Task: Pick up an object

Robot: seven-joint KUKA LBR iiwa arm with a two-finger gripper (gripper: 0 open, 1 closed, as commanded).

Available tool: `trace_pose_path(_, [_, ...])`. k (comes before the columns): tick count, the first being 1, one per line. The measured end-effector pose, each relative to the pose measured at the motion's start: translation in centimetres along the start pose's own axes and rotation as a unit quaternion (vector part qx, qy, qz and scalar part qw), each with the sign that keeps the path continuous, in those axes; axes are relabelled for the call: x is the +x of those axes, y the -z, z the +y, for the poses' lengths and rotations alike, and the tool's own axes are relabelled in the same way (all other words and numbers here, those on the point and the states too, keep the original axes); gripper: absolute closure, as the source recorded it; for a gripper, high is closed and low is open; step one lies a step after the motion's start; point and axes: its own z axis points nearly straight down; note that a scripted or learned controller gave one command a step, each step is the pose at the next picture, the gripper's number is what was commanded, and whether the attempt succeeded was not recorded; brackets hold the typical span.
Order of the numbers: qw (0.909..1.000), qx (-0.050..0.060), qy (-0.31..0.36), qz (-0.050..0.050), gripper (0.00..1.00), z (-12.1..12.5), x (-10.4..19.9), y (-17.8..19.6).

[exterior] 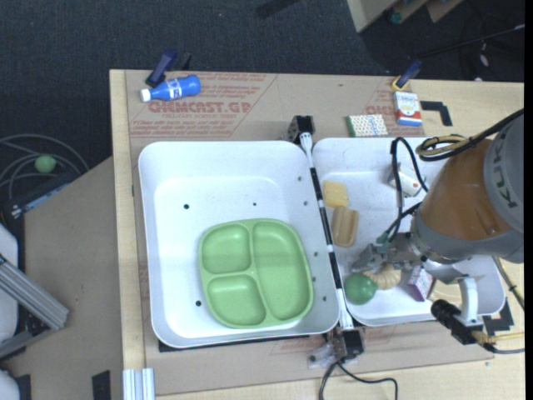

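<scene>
Claw point(379, 261) hovers, seemingly, between green ball point(360, 288) and tan block point(345, 226).

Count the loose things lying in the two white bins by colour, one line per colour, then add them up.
Green: 2, the divided plate and the ball
Tan: 2, the two blocks
Cream: 1, the small lump beside the ball
Purple: 1, the small packet
Total: 6, as far as the arm lets one see

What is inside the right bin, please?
The right bin holds two tan blocks, a green ball, a cream piece and a purple item. The arm covers the rest of its floor.
</scene>
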Motion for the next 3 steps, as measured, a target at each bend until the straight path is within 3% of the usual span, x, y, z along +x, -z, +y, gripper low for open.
trace_pose_path(1, [1.0, -0.001, -0.001, -0.002, 0.0, -0.3, -8.2, 0.0])
trace_pose_path(2, [1.0, 0.001, 0.0, 0.001, 0.0, 0.3, -0.6, 0.0])
trace_pose_path(3, [1.0, -0.001, 0.0, -0.001, 0.0, 1.3, -0.8, 0.0])
